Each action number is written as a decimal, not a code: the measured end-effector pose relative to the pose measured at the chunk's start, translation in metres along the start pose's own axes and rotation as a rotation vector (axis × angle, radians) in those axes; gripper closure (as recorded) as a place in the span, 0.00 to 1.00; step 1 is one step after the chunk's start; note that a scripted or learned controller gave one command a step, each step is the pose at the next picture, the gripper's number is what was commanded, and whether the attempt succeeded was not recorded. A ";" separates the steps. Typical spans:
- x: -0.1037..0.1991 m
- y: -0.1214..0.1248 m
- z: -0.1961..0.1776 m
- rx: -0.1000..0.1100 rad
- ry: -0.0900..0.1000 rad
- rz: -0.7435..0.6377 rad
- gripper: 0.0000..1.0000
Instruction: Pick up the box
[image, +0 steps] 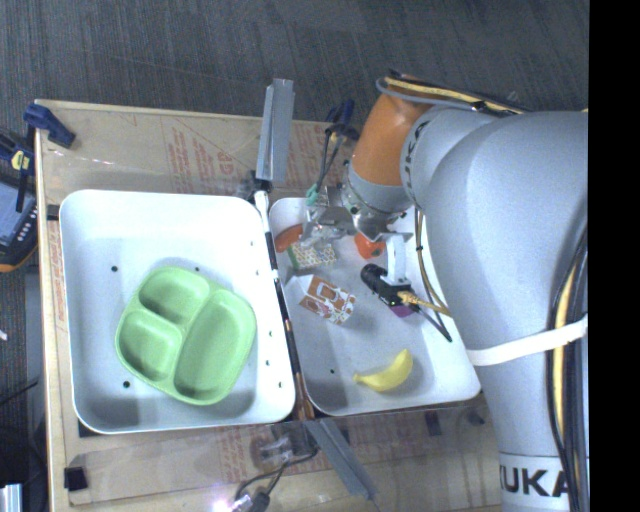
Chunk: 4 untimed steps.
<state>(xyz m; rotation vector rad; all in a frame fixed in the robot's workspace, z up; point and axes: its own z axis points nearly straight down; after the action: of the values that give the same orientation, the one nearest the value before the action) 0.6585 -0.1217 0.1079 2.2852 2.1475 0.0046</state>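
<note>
Gripper (322, 228) low in right bin (455, 385), over box (312, 256) at far-left corner. Fingers state: can't tell. 2nd box (329, 299) nearby, banana (386, 372) near front.

The 1 clear piece of lettering is "KUKA", in dark capitals on the grey arm (520, 300), at its base (538, 482) in the lower right corner of the view; the last letter is partly cut off by the view's edge. Faint red printed lettering runs across the wooden bench board (170, 150) above the left bin (85, 215), and more along the board's bottom edge below that bin, too pale and small to read. The box (329, 299), lying in the right bin (330, 395) to the right of the left bin, carries red-and-white printing whose words cannot be made out.
</note>
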 end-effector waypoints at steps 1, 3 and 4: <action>-0.001 0.000 0.000 0.000 -0.002 0.001 0.00; 0.000 0.001 -0.010 0.000 0.000 -0.002 0.00; 0.008 -0.007 0.009 -0.003 0.000 -0.033 0.00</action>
<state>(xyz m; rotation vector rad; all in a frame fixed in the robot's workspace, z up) 0.6525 -0.1135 0.0987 2.2477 2.1841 0.0073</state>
